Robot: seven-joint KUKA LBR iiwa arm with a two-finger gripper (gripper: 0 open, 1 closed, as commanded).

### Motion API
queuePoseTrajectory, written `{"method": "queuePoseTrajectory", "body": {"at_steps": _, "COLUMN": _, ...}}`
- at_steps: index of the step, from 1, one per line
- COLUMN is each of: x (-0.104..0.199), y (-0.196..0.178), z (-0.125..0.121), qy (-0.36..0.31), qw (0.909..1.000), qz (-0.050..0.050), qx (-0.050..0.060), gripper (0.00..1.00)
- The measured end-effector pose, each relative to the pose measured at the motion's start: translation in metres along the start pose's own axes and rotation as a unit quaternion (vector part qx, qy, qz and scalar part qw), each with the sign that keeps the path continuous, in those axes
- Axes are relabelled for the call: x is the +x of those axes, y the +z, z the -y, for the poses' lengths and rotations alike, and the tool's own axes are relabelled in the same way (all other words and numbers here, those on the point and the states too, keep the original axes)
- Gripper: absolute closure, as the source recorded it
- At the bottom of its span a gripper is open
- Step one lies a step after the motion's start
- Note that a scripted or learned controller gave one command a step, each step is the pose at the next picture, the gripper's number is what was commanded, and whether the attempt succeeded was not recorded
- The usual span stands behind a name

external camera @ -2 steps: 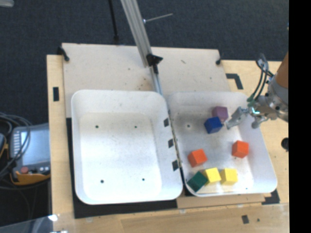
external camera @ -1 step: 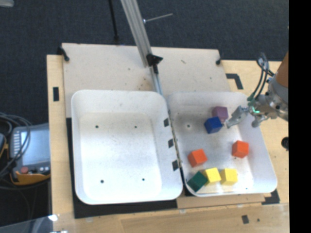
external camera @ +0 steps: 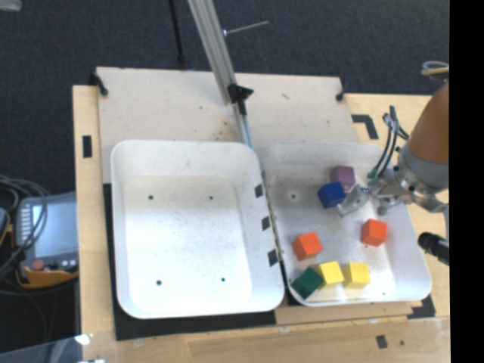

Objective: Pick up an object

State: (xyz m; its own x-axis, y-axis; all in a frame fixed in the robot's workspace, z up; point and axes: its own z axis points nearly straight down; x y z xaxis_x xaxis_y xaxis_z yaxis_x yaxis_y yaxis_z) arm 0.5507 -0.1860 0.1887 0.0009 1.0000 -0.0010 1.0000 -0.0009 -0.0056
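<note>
Over the right bin [external camera: 401, 282], hand [external camera: 354, 200] low beside blue cube [external camera: 330, 195].

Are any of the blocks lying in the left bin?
No. All the blocks, such as the blue block and green block, lie in the right bin, not the left bin.

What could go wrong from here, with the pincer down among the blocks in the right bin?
1. The pincer sits right beside the blue block, which touches the purple block. Closing here may nudge both instead of gripping one.
2. The green block and two yellow blocks crowd against the right bin wall, leaving little room for a grasp there.
</note>
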Motion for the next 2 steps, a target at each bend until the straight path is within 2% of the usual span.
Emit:
{"method": "queuePoseTrajectory", "body": {"at_steps": 1, "x": -0.012, "y": 0.049, "z": -0.001, "qy": 0.000, "qw": 1.0000, "qz": 0.001, "qx": -0.002, "gripper": 0.00}}
{"method": "queuePoseTrajectory", "body": {"at_steps": 2, "x": -0.013, "y": 0.065, "z": -0.003, "qy": -0.001, "qw": 1.0000, "qz": 0.001, "qx": -0.006, "gripper": 0.00}}
